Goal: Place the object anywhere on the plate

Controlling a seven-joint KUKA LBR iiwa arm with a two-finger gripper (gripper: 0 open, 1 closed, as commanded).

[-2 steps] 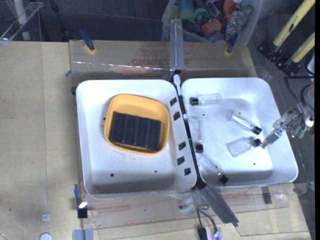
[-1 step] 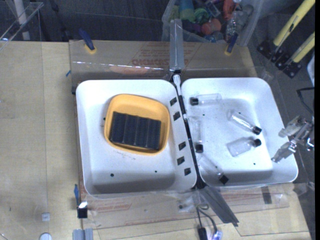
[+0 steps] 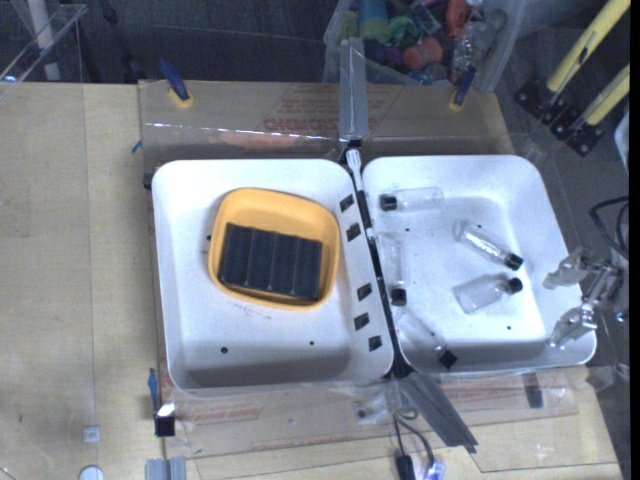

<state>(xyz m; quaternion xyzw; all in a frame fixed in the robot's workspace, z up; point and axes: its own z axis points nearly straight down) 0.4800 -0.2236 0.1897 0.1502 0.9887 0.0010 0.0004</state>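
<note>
Looking down at a slant on two shallow white bins set side by side on a bench. In the left bin (image 3: 180, 268), resting flat near its middle: a yellow plate (image 3: 275, 200) with rounded corners. Lying on that plate, well inside its rim: a dark ribbed rectangular block (image 3: 275, 260), long side running left to right. In the right bin (image 3: 520, 178), scattered apart: three clear vials with black caps, one (image 3: 410, 199) at the far side near the divider, one (image 3: 488, 245) tilted near the middle, one (image 3: 485, 291) just nearer than that. Reaching in at the right bin's near right rim: the metal gripper (image 3: 572, 303), spread wide, clasping nothing, well apart from plate and block. Beyond the bins, at the far edge: a clear tub (image 3: 420, 13) of coloured toys.
</note>
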